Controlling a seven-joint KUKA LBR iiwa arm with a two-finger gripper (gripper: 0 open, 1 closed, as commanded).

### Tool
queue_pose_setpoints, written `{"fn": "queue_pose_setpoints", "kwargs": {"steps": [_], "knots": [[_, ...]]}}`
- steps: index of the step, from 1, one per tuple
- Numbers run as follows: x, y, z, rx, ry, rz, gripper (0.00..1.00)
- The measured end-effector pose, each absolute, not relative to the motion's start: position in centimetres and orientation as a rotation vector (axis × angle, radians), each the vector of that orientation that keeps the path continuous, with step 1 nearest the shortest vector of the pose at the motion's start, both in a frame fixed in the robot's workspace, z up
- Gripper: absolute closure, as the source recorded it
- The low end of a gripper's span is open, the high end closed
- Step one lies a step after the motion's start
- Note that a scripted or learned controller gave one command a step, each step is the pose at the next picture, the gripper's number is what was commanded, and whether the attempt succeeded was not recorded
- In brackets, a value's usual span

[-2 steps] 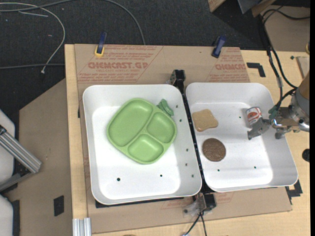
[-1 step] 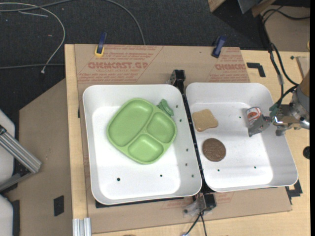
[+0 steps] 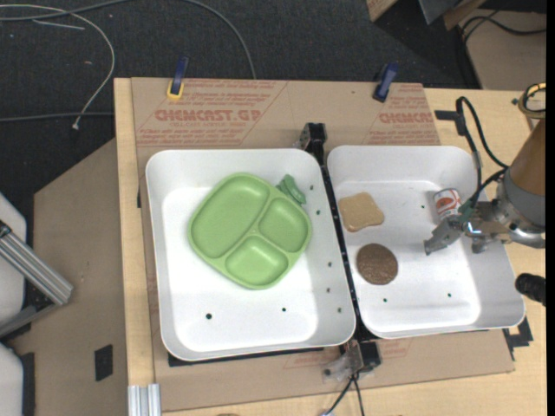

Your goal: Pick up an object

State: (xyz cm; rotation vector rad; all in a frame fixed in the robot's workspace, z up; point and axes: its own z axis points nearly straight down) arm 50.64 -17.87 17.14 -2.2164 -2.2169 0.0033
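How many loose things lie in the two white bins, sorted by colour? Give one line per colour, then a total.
Green: 2, the divided plate and a small green piece at its upper right edge
Tan: 1, the bread-slice shape
Brown: 1, the round patty
Red and white: 1, the small item near the gripper
Total: 5

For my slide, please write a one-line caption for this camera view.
Arm's pincer hovers in right bin near toast, brown disc; green plate in left bin.
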Motion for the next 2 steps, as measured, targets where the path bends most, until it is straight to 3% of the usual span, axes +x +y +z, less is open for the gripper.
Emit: {"fn": "queue_pose_setpoints", "kwargs": {"steps": [2], "knots": [[50.9,-18.3,8.3,-2.218,-2.218,0.002,0.00]]}}
